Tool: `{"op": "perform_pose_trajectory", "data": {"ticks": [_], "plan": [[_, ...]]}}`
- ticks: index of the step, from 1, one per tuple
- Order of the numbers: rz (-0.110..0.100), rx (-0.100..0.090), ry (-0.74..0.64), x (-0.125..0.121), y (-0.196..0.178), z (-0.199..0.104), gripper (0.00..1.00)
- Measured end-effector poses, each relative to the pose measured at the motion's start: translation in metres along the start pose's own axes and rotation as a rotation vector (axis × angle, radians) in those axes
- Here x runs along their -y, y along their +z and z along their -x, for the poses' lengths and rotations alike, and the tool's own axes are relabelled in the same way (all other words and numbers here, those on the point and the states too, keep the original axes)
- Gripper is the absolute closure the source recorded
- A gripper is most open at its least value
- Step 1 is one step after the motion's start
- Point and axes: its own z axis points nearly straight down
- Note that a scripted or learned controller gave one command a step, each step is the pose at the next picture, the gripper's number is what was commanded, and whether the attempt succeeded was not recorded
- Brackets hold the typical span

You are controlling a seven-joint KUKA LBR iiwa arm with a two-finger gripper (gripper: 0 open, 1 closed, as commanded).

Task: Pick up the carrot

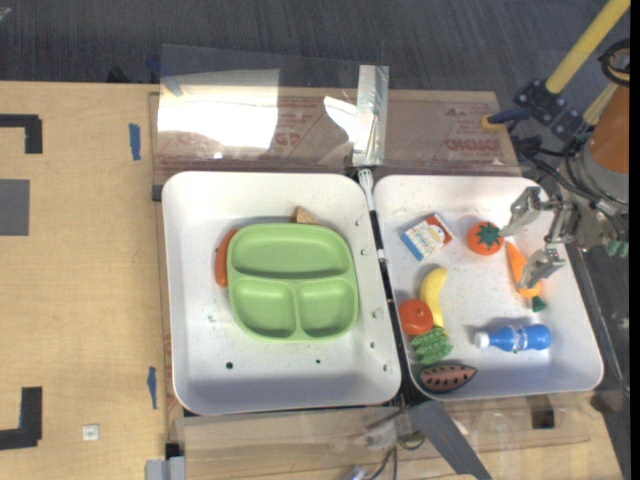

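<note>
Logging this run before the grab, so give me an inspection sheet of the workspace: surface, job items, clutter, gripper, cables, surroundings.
Surface: two white bins side by side, left bin and right bin, on a wooden bench.
Job's things: carrot lies in the right bin near its right wall.
Clutter: right bin also holds a small carton, tomato, banana, blue bottle, a red and green vegetable and a watermelon slice; left bin holds a green divided tray.
Grippers: gripper sits over the carrot, fingers open either side of it.
Cables: dark cables beside the arm.
Surroundings: clear sheet behind the bins; grey floor.
</note>
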Motion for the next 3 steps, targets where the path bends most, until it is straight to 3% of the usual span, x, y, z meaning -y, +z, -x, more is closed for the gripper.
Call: {"op": "perform_pose_trajectory", "data": {"ticks": [1, 2, 3], "plan": [[-0.002, 0.008, 0.084, 0.025, 0.073, 0.020, 0.00], [-0.001, 0.004, 0.145, 0.033, 0.101, -0.014, 0.00], [-0.004, 0.016, 0.142, 0.033, 0.087, -0.010, 1.00]]}}
